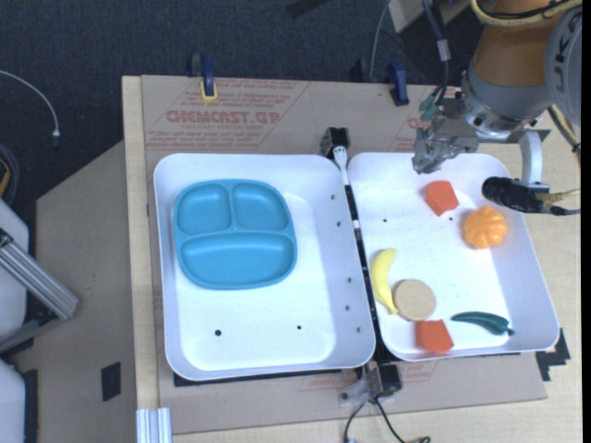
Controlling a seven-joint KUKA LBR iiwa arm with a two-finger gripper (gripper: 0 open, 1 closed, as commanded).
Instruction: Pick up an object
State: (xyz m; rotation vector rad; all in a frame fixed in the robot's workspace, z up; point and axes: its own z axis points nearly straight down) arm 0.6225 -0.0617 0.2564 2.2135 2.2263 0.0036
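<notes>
A: Since the gripper hangs over the far edge of the right bin with nothing between its fingers, I'd log this as the approach step; no pick made yet.

B: Fingers spread or pinched?

A: Can't tell at this angle (too small, too dark); nothing is held, that much reads.

B: Nearest candidate?

A: Orange-red block, just beside the gripper and a little nearer the camera; my guess is that's the target, though any object would satisfy the task.

B: Next move needs what?

A: Shift over the block, line the fingers up across its sides, descend, close, lift; the block sits apart from its neighbours, so clearance looks fine.

B: Counts, quick.

A: Right bin: one orange-red block up top; one second reddish block at the near edge; one small orange pumpkin; one banana; one tan round disc (touching the banana and the near block, or close to it); one dark green pepper; six objects in all. Left bin: one blue divided plate, three compartments. Two bins; one arm.
</notes>
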